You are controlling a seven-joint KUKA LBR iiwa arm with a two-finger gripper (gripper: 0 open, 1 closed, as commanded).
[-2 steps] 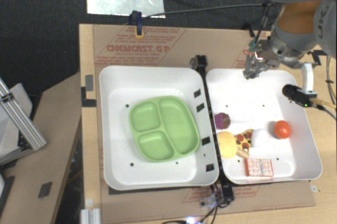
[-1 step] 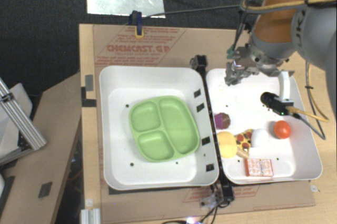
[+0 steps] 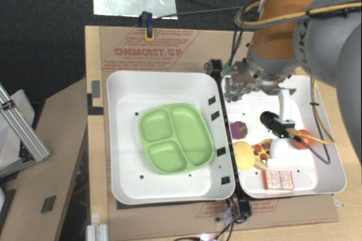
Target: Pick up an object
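Green tray (image 3: 176, 138) in left bin (image 3: 127, 121); small objects (image 3: 249, 149) in right bin (image 3: 325, 175)

Grey arm (image 3: 334, 30) reaching from right, orange band above wrist

A robot arm (image 3: 334, 36) with a smooth, rounded grey casing that ends in a bulbous orange band (image 3: 285, 5) above the wrist. A bundle of thin yellow and black cables (image 3: 283, 18) runs along the grey casing and loops across the orange band. Below the band sits a paler metallic wrist section, with a cluster of small silver and dark metal parts forming the gripper (image 3: 240, 87).
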